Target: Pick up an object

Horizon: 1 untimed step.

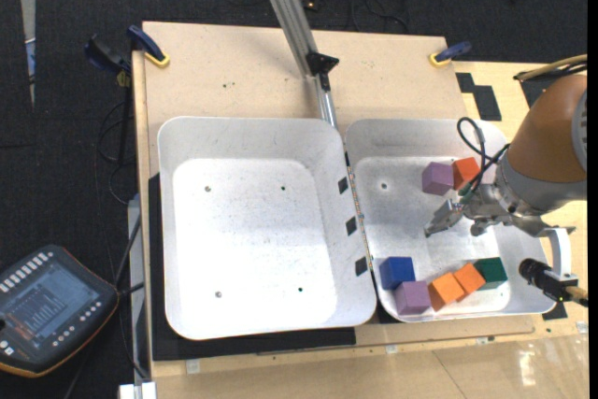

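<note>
Black floor lies all around my tabletop (243, 61), which is a light brown board with two white bins on it. Cables trail on the floor at 12 o'clock.

All the blocks are in the right bin (392, 154). At 3 o'clock in it, near the far wall, a purple block (437, 178) and an orange block (466, 171) sit touching each other. Along the near wall there is a row of blocks. A blue block (397, 271) is at 7 o'clock in the bin. Just beside it is a second purple block (414, 296), then a second orange block (448, 287), then a green block (490, 274) at 5 o'clock. Those last three touch one another.

My claw (447, 218) is low in the right bin, between the far pair and the near row. It points toward 9 o'clock. Nothing sits between its tips. I cannot tell if it is wide or narrow. My arm (551, 149) comes in from 3 o'clock, with its orange band above the grey wrist.

At 9 o'clock from all this is the left bin (177, 201), white with small dark specks. A grey metal pole (285, 0) slants down from 12 o'clock to where the two bins meet. Blue and yellow clamps (148, 47) grip the far corners of the tabletop. A hand controller with a screen (47, 308) lies on the floor at 8 o'clock.
</note>
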{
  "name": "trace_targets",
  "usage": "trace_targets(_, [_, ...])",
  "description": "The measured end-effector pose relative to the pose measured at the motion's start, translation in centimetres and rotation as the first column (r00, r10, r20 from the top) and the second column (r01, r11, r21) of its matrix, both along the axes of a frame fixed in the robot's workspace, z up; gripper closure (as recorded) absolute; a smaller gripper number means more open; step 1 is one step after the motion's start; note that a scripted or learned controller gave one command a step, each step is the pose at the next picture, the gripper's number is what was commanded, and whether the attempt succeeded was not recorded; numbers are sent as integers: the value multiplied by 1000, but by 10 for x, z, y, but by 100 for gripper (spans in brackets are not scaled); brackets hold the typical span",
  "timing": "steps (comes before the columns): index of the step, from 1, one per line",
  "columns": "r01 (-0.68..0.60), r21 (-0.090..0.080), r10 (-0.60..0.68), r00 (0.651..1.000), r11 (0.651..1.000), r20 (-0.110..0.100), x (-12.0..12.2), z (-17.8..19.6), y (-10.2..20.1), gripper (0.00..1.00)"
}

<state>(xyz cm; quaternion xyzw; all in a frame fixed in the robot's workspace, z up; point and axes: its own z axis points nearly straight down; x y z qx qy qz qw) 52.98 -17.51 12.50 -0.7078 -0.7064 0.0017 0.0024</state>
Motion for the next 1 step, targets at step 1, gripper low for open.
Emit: trace_targets(1, [-2, -2, 2, 1000, 1000, 7, 2, 14, 0, 100])
